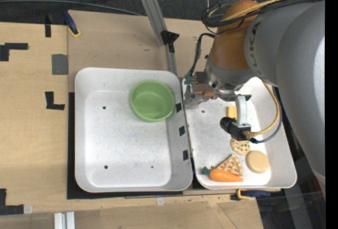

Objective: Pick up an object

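I judge this to be the approach. The gripper (198, 92) sits over the upper left corner of the right bin (208, 133), and I cannot tell how it is set or whether it has anything. Next it needs centring over a target, then lowering. The candidates are small toy foods at the bin's lower right: an orange carrot (224, 175), a pizza wedge (232, 164), and a tan bun (257, 161).

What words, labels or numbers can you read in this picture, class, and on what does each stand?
None can be read.
arm: dark marks on the grey shell beside the orange band, maybe letters, too blurred to read.
bowl, left bin, right bin: no print to be seen.
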Tool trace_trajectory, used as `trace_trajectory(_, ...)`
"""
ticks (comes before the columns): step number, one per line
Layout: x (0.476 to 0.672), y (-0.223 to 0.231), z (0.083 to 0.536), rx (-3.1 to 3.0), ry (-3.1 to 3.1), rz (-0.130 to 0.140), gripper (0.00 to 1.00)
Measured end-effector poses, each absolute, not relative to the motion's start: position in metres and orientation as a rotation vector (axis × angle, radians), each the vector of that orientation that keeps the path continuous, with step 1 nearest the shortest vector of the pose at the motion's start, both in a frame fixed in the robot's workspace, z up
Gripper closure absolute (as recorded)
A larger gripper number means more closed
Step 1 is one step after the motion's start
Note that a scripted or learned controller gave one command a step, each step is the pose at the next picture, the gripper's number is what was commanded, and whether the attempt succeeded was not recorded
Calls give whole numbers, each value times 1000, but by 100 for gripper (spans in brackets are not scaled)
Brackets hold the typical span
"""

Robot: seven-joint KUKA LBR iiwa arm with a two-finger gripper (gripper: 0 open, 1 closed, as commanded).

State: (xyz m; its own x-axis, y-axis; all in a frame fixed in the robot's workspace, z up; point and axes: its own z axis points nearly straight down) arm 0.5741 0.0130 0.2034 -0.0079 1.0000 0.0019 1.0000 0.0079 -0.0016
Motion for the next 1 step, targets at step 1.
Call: trace_trajectory(1,576,61,216,-2212,-2227,-1,100)
